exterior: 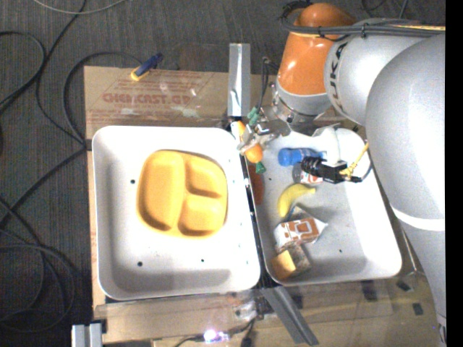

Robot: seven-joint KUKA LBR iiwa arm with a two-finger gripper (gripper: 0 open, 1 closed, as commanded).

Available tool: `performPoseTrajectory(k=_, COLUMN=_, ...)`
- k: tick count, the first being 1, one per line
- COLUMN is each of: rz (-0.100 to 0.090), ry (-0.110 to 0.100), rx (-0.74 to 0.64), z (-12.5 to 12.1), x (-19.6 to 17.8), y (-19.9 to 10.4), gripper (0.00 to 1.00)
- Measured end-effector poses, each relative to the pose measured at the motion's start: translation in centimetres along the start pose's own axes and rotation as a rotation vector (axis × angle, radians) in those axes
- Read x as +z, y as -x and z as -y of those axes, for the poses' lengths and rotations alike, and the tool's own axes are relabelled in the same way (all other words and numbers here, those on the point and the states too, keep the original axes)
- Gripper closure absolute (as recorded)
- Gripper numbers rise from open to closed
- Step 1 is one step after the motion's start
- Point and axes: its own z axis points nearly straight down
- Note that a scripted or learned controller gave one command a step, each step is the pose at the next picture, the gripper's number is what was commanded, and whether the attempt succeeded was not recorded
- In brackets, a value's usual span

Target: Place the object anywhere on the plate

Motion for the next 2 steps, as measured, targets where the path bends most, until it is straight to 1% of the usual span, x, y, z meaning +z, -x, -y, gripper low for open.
performPoseTrajectory(k=1, rz=0.001, ry=0.0, rx=-0.144, z=2.09, x=0.0, y=-10.22, gripper=1.0)
performPoseTrajectory(k=2, rz=0.0, ry=0.0, rx=-0.143, z=2.1, x=0.0, y=-10.2, gripper=0.0)
